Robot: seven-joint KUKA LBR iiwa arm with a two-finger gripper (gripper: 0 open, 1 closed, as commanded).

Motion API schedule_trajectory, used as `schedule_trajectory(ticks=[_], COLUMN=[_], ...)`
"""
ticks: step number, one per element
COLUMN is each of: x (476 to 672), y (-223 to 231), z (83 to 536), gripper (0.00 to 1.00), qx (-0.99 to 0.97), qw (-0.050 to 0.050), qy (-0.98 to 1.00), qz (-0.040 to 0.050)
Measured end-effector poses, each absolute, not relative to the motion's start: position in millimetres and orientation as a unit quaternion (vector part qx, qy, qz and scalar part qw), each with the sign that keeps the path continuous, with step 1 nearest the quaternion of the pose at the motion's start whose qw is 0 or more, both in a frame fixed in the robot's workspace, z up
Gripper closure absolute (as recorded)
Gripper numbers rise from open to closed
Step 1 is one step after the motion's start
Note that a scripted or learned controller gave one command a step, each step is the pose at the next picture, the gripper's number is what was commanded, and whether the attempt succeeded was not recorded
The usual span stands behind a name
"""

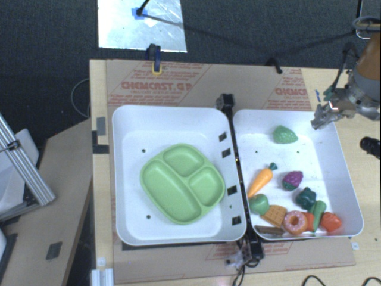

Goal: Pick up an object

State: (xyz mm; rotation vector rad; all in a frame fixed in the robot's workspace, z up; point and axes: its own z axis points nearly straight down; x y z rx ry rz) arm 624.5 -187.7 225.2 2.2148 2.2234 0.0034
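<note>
1. The left white bin (128, 159) on the desk holds a pale green three-section plastic plate (181, 183).
2. The right white bin (345, 177) holds toy foods, including an orange plastic carrot (260, 180).
3. The claw (321, 117) hovers above that bin's far right corner; its opening cannot be told.

White bins (178, 115); pale green plate (182, 183). At five o'clock: orange carrot (260, 182), purple grapes (292, 179), pink donut (294, 221), tan waffle (275, 214), red tomato (331, 221).
</note>
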Motion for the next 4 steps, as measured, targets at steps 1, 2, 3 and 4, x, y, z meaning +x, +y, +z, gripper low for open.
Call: schedule_trajectory(ticks=[1,2,3,4], x=[619.7,615.5,606.5,592.9], y=[-131.7,-85.4,-36.5,13.9], z=[234.5,227.1,217.2,209.9], gripper=[1.0,1.0,1.0,1.0], qx=[0.704,0.704,0.704,0.704], qw=[0.0,0.0,-0.001,-0.001], qy=[0.71,0.71,0.71,0.71], qz=[0.001,0.0007,0.0002,0.0001])
